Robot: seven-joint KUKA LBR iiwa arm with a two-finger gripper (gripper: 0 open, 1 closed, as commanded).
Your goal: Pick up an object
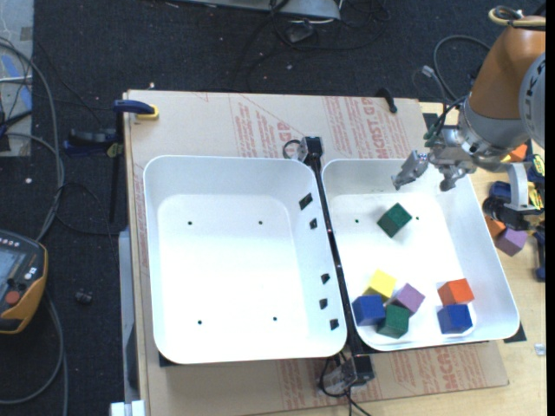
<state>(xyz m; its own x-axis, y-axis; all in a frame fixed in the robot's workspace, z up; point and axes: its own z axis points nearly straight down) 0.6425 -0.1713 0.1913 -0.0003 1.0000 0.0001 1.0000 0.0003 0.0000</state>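
Observation:
My gripper (431,174) hangs over the far edge of the right bin (486,232), fingers spread apart with nothing between them. A dark green cube (395,220) lies alone in the bin, just below and left of the gripper. Near the bin's front sit a yellow cube (381,283), a blue cube (368,309), a purple cube (408,299), a second green cube (395,321), an orange cube (455,292) and another blue cube (454,318).
The left bin (165,232) stands beside the right one, with a black divider strip (326,232) between them. Both rest on a cardboard sheet (347,120). Loose coloured blocks (510,239) and clamps lie off the bench at the right.

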